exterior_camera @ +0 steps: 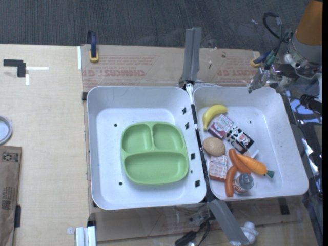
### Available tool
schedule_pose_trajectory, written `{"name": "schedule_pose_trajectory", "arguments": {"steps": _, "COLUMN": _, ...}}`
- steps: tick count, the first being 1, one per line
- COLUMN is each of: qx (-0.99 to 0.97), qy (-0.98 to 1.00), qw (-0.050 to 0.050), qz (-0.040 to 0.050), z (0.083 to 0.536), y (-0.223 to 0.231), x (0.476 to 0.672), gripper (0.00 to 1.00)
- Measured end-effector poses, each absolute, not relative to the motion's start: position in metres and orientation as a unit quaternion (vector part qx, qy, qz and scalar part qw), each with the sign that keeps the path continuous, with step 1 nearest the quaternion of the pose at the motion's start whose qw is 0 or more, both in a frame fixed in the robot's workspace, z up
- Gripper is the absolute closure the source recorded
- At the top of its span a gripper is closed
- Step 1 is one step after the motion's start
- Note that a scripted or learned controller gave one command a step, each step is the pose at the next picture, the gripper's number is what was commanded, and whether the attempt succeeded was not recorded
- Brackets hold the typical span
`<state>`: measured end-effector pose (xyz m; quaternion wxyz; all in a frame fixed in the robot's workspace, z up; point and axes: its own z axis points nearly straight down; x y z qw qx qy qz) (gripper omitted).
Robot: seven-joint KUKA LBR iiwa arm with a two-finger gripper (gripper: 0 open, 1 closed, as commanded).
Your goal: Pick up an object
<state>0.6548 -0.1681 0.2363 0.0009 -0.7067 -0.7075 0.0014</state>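
Working left to right, you are looking at a green divided plate [154,152] lying in the left bin [97,137], then the right bin [287,137] crowding a banana [213,114], a brown potato-like lump [214,146], printed cartons [231,132], a carrot [250,164] and a small can [245,182] toward its left side. The gripper [266,76] is hanging over the right bin's far right corner, its fingers' state being something you cannot tell; you are best choosing the banana, lying slightly apart, and lowering squarely over it.

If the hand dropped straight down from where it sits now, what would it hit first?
Probably the far right corner rim of the right bin, or bare floor just inside it. The hand is far from the banana; depth is unclear.
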Motion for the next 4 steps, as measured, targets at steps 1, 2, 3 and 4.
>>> {"name": "schedule_pose_trajectory", "arguments": {"steps": 1, "qx": -0.617, "qy": -0.787, "qw": 0.001, "qz": 0.001, "z": 0.199, "y": -0.187, "x": 0.615, "gripper": 0.0}}
{"name": "schedule_pose_trajectory", "arguments": {"steps": 2, "qx": -0.643, "qy": -0.765, "qw": 0.002, "qz": 0.0013, "z": 0.122, "y": -0.117, "x": 0.58, "gripper": 0.0}}
{"name": "schedule_pose_trajectory", "arguments": {"steps": 3, "qx": -0.698, "qy": -0.716, "qw": 0.0, "qz": 0.0016, "z": 0.257, "y": -0.112, "x": 0.629, "gripper": 0.0}}
{"name": "schedule_pose_trajectory", "arguments": {"steps": 4, "qx": -0.679, "qy": -0.734, "qw": 0.002, "qz": 0.0017, "z": 0.13, "y": -0.115, "x": 0.564, "gripper": 0.0}}
